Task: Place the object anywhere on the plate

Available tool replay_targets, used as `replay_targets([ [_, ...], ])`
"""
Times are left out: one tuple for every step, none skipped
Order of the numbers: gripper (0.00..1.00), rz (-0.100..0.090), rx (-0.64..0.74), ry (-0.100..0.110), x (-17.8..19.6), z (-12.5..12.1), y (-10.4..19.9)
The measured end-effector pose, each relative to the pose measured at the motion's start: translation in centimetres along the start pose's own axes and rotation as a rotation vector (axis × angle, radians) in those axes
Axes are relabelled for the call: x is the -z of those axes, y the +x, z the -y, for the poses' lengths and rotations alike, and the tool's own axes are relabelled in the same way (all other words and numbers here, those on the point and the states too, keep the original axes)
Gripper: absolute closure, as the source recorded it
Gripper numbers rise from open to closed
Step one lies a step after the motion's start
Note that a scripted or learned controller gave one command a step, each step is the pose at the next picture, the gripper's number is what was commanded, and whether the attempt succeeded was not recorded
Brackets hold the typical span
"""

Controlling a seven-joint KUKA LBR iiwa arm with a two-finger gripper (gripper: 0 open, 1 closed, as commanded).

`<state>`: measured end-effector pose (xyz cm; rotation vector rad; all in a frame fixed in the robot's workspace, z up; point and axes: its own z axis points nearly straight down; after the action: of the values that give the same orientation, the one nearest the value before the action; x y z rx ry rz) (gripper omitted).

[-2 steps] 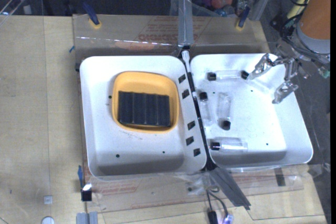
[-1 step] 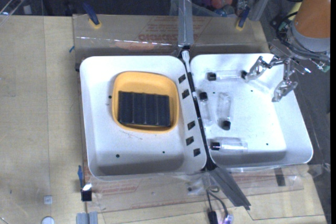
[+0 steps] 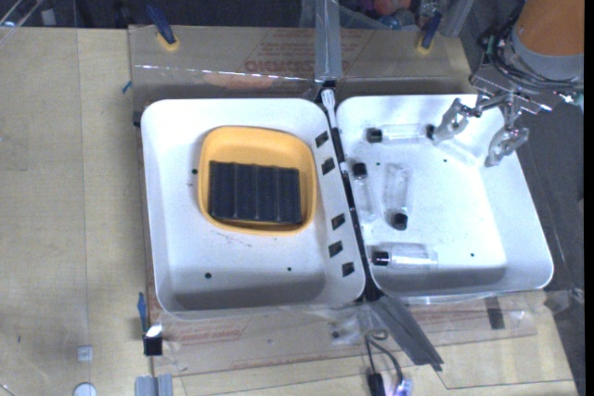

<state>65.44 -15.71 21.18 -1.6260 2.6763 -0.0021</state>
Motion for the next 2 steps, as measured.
replay_targets([
  [0.0, 0.001, 0.277, -0.001, -0.3, 1.5, 0.0],
  [0.0, 0.0, 0.579, -0.006, 0.8, 0.2, -0.2],
])
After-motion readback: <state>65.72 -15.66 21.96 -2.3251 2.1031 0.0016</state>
